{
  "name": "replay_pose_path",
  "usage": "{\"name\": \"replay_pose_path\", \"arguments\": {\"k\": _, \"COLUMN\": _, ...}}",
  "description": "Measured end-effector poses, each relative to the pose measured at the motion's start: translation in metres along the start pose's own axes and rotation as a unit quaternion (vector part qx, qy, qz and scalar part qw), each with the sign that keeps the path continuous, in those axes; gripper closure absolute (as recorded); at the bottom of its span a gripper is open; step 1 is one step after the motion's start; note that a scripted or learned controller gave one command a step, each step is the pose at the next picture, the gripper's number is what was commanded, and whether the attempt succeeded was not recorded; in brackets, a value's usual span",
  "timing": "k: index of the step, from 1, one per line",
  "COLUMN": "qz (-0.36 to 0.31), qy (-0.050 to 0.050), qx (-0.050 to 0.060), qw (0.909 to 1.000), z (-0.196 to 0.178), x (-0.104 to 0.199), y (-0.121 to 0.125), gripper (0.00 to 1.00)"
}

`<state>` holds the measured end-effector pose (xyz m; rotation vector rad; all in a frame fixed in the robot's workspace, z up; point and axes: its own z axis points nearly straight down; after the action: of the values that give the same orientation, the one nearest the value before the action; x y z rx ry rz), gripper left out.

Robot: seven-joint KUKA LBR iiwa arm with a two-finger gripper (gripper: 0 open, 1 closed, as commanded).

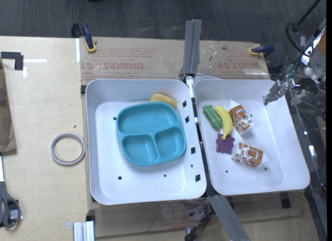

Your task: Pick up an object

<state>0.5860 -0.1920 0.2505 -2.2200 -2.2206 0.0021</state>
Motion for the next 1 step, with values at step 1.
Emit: {"name": "replay_pose_path", "arguments": {"k": 1, "qz": 0.107, "qy": 0.0, "qx": 0.001, "qw": 0.9943, "z": 0.0975, "x": 0.0659, "y": 0.053, "gripper": 0.0}}
